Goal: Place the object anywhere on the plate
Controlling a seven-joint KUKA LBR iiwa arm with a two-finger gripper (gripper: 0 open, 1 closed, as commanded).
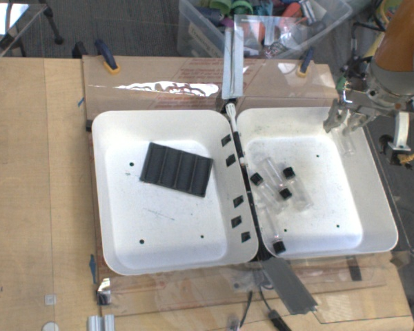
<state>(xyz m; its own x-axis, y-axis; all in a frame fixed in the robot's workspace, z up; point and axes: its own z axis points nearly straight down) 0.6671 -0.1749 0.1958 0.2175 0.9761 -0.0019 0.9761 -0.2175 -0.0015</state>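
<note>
Two shallow white bins side by side on the bench. In the left bin (110,205), a dark ribbed plate (176,169), rectangular, lying flat a little toward 12 o'clock of the bin's centre, with its long side tipped down toward 4 o'clock. In the right bin (372,205), the object (283,185), resting on the floor toward 9 o'clock of that bin's centre, near the shared wall and well apart from the plate. Along that shared wall, a row of small black tabs (237,201). Beyond the bins at 12 o'clock, a sheet of cardboard (159,71) pinned by a blue clamp (109,59), and behind it a clear tote (193,5) heaped with coloured odds and ends.

Reaching in from 3 o'clock, the arm (400,33), orange band showing at the upper edge. Gripper (345,123) poised over the right bin's corner at about 1 o'clock, pointing down, fingers apart with nothing between them, well clear of the object.

As for the object: see-through plastic, longish, hard to outline against the white floor, lying aslant from 11 to 5 o'clock, marked by a few small black blocks on or beside it. Exact shape not readable.
</note>
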